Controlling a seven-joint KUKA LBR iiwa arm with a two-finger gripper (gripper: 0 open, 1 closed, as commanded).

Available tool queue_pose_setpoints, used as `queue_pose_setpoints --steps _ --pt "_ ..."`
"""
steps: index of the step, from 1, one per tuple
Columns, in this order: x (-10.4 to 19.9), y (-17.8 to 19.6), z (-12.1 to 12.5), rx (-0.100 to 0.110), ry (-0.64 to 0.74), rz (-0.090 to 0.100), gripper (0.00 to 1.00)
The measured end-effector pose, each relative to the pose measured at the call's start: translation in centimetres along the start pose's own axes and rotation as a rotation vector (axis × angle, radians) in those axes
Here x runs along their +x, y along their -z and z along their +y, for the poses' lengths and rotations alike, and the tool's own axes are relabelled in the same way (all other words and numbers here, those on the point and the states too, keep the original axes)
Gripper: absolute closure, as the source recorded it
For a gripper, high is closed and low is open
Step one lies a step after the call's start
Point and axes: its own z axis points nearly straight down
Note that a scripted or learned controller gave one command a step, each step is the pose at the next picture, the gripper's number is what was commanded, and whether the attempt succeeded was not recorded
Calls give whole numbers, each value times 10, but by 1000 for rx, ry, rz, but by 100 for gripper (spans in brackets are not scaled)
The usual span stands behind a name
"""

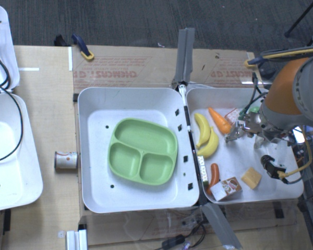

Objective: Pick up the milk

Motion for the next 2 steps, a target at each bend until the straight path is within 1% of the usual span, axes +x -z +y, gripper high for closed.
queue_pose_setpoints --steps 1,2 --pt "3 0 -91 2 -80 1 0" --pt "3 3 -90 0 259 2 0"
